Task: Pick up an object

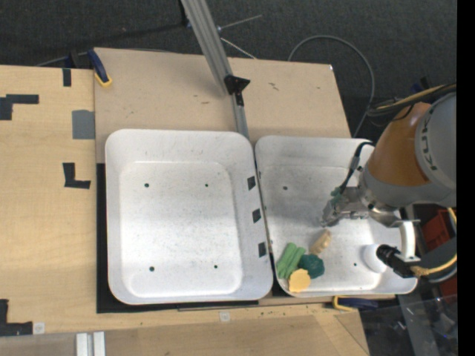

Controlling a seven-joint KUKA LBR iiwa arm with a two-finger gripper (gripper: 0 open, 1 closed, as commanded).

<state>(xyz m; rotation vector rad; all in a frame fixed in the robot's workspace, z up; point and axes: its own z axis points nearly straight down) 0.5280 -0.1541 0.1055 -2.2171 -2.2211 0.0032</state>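
1. A left white bin (119,199) sits on the bench, touching the right white bin (297,154) along one edge.
2. A grey metal pole (210,35) slants across the plywood board (163,95) — ending at a black clamp (236,84).
3. Black tape marks (73,175) (and one grey patch (83,123)) lie on the lighter tabletop (37,236).
4. A thin cable (326,47) loops over the dark floor (334,13).

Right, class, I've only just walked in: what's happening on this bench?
A grey robot arm with an orange band reaches into the right-hand shallow white bin. Its hand hangs just above a small tan block. Nearby, in that bin's front corner, lie a green ridged piece, a dark green lump and a yellow lump. Nothing looks lifted yet.
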